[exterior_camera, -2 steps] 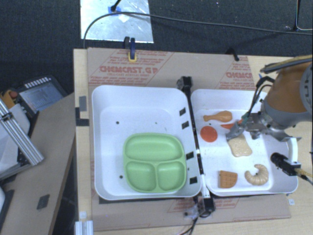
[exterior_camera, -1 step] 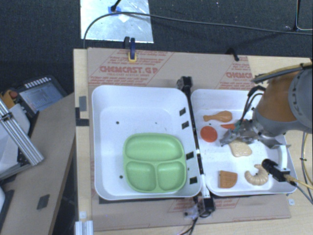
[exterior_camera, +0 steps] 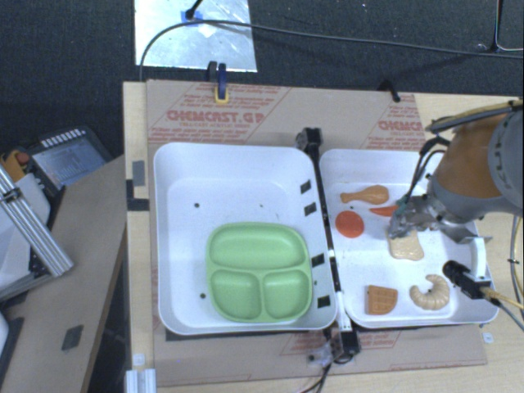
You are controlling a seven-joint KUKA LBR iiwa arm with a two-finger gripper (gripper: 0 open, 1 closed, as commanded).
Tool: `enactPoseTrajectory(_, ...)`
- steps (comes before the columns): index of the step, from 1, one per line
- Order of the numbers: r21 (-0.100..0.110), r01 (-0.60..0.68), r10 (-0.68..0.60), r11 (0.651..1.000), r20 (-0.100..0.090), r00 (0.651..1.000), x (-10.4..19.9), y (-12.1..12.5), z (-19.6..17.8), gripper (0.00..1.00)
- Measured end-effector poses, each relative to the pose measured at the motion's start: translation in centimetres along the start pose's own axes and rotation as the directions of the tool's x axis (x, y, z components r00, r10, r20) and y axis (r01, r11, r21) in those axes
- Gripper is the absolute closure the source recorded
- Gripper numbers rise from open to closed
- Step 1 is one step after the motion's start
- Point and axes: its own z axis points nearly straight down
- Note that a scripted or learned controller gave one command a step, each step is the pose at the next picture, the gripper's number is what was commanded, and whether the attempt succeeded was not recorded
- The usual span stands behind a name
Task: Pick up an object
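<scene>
Gripper (exterior_camera: 404, 223), opening impossible to tell, sits over the beige toy bread slice (exterior_camera: 407, 246) in the right bin (exterior_camera: 357, 160); slice looks light, stiff, smooth, best pinched across its edges.

Two shallow white bins sat side by side on the bench: the left bin (exterior_camera: 176, 219) and the right bin (exterior_camera: 360, 169). The left bin held one item, a green divided plate (exterior_camera: 259, 270) with three compartments, near its front edge. The right bin held six toy food pieces: one drumstick (exterior_camera: 367, 195) toward its back edge, one small red-orange chili-like piece (exterior_camera: 381, 211) just beside it, one round red tomato-like piece (exterior_camera: 350, 224) near its left wall, one pale beige piece (exterior_camera: 407, 247) at mid-bin, one orange waffle-like square (exterior_camera: 381, 300) at its front edge, and one croissant (exterior_camera: 431, 293) toward its front right corner. One arm reached in, carrying one gripper (exterior_camera: 403, 221).
</scene>
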Motion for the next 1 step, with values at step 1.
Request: enactPoseTrajectory(1, 0.007, 0.002, -0.001, 1.000, -0.004, 1.000, -0.38, 0.10, -4.37, 1.00)
